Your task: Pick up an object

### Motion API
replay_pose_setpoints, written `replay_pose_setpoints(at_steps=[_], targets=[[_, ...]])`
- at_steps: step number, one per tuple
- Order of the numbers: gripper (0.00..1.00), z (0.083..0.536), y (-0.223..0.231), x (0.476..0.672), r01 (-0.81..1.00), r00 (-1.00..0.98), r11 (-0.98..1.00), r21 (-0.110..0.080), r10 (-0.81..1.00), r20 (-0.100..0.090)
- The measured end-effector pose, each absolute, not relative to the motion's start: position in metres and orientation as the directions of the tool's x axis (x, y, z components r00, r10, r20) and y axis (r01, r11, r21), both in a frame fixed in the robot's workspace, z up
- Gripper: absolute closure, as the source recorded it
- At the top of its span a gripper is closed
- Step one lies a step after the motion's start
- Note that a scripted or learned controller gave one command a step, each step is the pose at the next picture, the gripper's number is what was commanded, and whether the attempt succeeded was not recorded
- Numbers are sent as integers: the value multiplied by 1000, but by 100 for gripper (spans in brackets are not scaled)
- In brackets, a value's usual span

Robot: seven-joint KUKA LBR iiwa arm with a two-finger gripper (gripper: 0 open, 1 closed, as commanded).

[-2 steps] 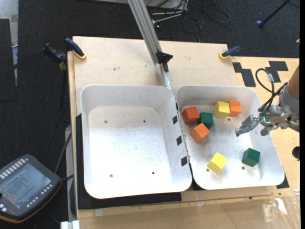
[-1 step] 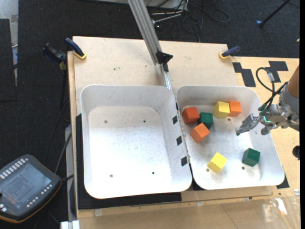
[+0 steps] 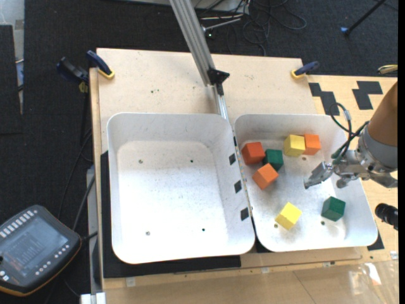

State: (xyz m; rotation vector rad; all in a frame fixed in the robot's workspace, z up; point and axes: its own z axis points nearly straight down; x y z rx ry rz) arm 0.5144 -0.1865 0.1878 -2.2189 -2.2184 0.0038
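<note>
1. Blocks, seven in all, lie loose on the floor of the right bin; any one of them would serve the task, and none is lifted
2. Nearest the camera: a yellow block toward the front of the bin, and a dark green block to its right, close to the bin's right side
3. Middle ground: the gripper reaches in from the right on the grey arm and hangs over bare bin floor, between the dark green block and the far cluster. Nothing is seen between the jaws; whether they stand open or closed cannot be told at this size
4. Left of the gripper: an orange block sits just beside a second green block and a red-orange block, near the bin's left wall
5. Farthest: a second yellow block touches a small orange block
6. Left bin sits beside the right one on the counter
7. Judged step: approach, before any grasp. The next move calls for choosing one block, the isolated dark green being nearest and free of neighbours, centring the jaws over it, then descending
</note>
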Motion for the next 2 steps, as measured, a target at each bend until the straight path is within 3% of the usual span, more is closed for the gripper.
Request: replay_pose_setpoints(at_steps=[2], targets=[[0, 94, -195, 514, 1000, 0, 0, 1, 1000, -1]])
